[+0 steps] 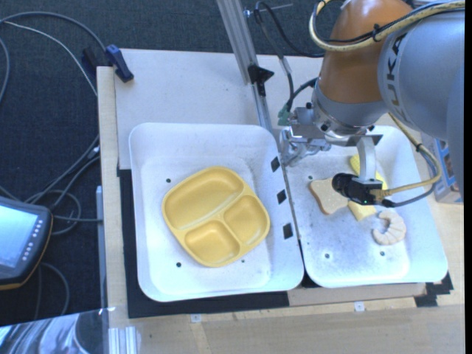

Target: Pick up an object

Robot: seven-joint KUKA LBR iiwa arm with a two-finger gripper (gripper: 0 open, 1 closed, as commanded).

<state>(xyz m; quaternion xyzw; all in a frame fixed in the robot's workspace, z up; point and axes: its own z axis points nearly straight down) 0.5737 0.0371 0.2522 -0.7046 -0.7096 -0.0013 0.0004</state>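
Note:
The right bin (346, 265) holds a tan slice of toast (323, 195), a yellow piece (361, 212) just right of it, and a pale curled shrimp (389, 228) toward the front right. My gripper (295, 150) hangs below the orange-banded wrist (354, 43), over the right bin's back left corner, close to the wall between the bins. It is left of and behind the toast. The wrist hides part of the bin's back.
A yellow divided plate (215, 216) lies in the left bin (147, 146). A slanted aluminium post (240, 35) rises behind the bins. A blue clamp (118, 61) sits at the bench's back left corner, and a screen (18, 242) and cables lie off the bench at left.

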